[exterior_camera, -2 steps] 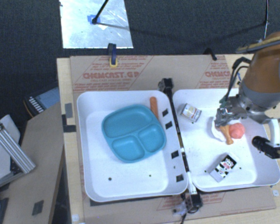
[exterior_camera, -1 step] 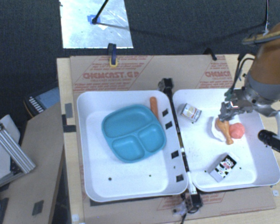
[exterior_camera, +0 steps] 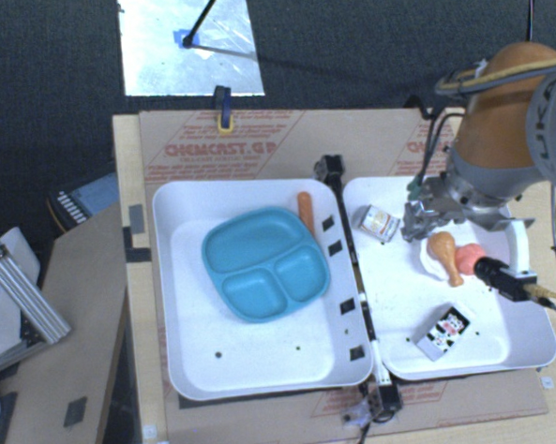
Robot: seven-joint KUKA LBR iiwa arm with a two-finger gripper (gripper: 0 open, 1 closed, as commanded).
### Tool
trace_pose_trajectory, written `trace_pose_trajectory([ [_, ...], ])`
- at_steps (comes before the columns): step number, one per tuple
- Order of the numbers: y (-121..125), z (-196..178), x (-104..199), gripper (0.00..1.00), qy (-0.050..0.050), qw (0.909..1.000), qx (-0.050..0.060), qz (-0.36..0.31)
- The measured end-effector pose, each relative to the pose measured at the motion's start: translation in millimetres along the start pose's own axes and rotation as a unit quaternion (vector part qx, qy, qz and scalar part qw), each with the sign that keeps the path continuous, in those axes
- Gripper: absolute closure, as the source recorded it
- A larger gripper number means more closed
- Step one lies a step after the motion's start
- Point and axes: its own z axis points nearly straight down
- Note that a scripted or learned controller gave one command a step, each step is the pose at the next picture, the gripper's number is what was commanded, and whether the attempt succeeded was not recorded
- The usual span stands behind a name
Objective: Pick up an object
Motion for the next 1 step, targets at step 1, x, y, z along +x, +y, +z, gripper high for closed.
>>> trace_pose_trajectory([
  [1,9.8,2.4,62.4,1.00,0.000,1.0000,0.000,-0.001],
])
